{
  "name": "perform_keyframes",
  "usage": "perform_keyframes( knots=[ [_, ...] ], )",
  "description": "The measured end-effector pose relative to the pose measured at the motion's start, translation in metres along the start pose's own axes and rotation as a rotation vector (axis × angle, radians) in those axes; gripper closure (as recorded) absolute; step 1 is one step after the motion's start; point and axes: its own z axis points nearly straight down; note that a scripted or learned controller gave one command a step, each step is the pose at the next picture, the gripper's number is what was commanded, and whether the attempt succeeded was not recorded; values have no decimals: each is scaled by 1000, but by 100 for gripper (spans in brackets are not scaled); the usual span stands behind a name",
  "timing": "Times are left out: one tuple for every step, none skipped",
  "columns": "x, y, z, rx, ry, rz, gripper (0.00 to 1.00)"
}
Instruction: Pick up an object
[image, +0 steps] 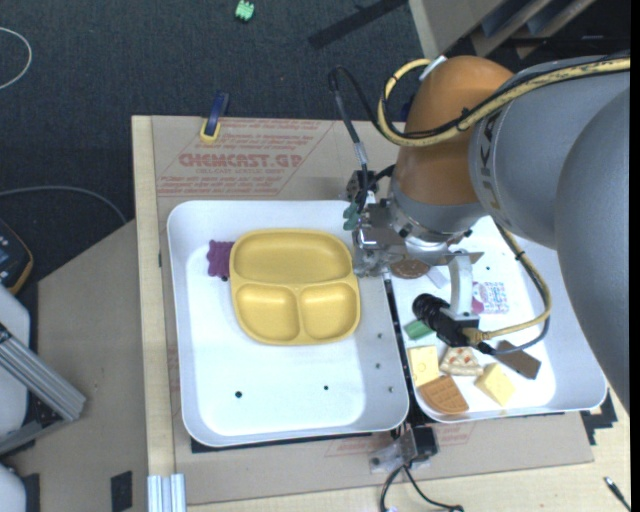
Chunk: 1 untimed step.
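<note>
Left bin (290, 400) has a yellow 3-section plate (295, 285), nothing in it, w/ a small purple thing (219, 258) touching its left rim. Right bin (560, 395) is way busier: brown disc (408, 268) up top, printed card (492, 296), then yellow blocks (497, 383), a pizza-slice toy (461, 360) and a round cookie (443, 396) bunched at the front. Gripper (372, 248) sits over the divide btw the bins, right by the plate's right edge. Can't tell if it's apart or closed, and can't see anything in it.

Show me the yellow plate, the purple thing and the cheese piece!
yellow divided plate (292, 257), camera view, on its big top compartment.
purple thing (219, 258), camera view, on its middle, just left of the plate.
cheese piece (497, 384), camera view, on its top face.
</note>
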Motion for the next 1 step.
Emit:
perform_keyframes(
  knots=[
    [-12, -5, 1, 5, -1, 7, 100]
  ],
)
